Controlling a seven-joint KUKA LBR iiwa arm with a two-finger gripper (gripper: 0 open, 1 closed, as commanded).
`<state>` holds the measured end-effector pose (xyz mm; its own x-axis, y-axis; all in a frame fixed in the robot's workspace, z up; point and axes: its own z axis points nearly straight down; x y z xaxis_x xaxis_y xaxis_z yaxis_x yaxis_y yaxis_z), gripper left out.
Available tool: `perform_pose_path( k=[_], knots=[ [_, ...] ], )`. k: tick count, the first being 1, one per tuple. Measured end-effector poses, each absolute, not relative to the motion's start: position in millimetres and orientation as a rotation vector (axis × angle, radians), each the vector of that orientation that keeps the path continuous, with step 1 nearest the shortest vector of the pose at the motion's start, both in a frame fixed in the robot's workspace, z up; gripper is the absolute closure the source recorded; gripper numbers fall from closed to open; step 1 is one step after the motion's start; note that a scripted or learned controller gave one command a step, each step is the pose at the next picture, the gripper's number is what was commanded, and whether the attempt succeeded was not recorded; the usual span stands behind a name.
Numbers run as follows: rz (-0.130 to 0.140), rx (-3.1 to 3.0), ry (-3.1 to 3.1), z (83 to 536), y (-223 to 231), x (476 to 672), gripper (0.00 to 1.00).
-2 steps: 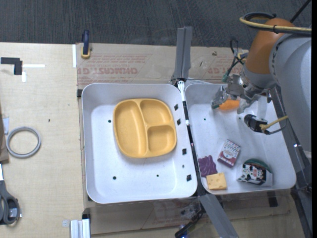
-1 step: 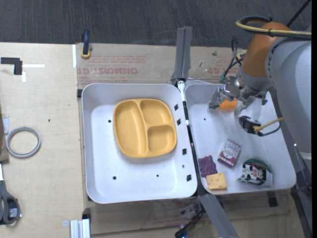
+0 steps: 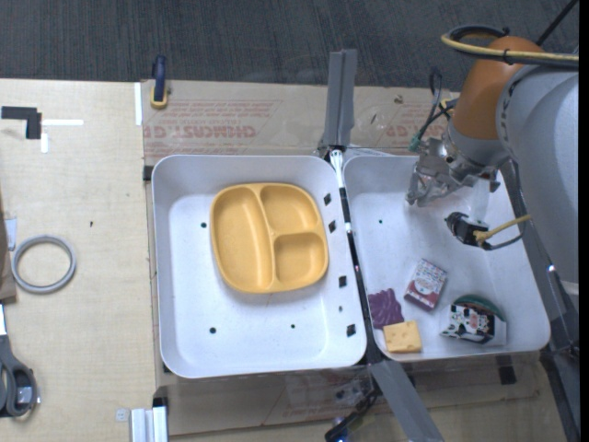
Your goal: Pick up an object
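The objects lie in the right bin [image 3: 515, 339] — a purple scrap [image 3: 385, 306], a yellow block [image 3: 402, 337], a small red carton [image 3: 426, 284] and a dark printed packet [image 3: 473, 320], all along its near edge. To grasp well, centre over one separated item such as the carton and descend straight. The arm [image 3: 515, 90] bends in from the right, its pincer [image 3: 431, 184] hanging over the bin's far end, well apart from them — I cannot tell its state.
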<state>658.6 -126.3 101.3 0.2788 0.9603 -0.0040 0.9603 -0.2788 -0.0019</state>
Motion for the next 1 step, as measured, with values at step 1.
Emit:
perform_pose_path(
  k=[1],
  knots=[
    [-0.007,2.511,1.887,101.3,-126.2,658.6,0.00]
  ],
)
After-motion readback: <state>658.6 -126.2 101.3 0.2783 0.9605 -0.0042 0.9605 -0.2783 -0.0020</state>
